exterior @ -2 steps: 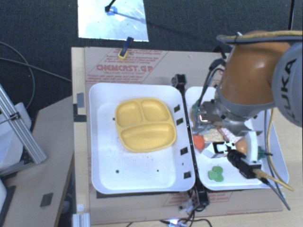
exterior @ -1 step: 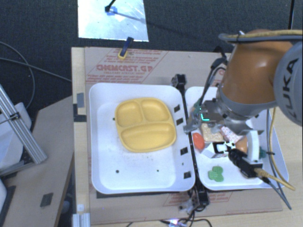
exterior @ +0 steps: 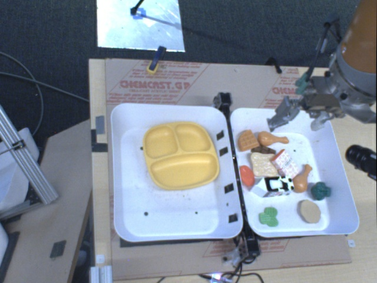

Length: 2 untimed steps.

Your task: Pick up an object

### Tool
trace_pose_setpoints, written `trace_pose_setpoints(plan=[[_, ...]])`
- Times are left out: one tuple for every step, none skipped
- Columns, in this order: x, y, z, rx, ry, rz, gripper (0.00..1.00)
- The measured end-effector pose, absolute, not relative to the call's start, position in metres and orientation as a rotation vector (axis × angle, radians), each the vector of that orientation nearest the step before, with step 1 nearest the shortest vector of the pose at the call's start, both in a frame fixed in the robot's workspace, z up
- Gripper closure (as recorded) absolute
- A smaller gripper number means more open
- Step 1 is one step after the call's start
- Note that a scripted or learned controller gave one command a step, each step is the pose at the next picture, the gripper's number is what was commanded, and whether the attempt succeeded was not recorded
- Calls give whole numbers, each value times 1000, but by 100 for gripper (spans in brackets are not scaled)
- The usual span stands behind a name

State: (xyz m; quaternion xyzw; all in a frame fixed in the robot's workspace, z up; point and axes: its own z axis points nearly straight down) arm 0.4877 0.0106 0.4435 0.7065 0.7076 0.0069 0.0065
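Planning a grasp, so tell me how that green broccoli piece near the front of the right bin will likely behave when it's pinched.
The broccoli looks like moulded toy food, so probably stiff and light. Its lumpy outline may let fingers slip. It lies apart from the pile, so a nudge could slide it across the bin.

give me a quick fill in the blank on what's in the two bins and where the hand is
1. The yellow plate lies in the ____ bin.
2. The plate has ____ compartments.
3. The hand is above the far edge of the ____ bin, the one with toy food such as a green broccoli.
4. The colour of the ball beside the drumstick is ____.

Missing words: left; three; right; teal
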Motion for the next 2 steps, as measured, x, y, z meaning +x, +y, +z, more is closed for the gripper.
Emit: trace_pose_setpoints(plan=[[487, 83, 333, 2213, 2237, -7, 0], [487, 168, 498, 2201, 2232, 34, 0]])
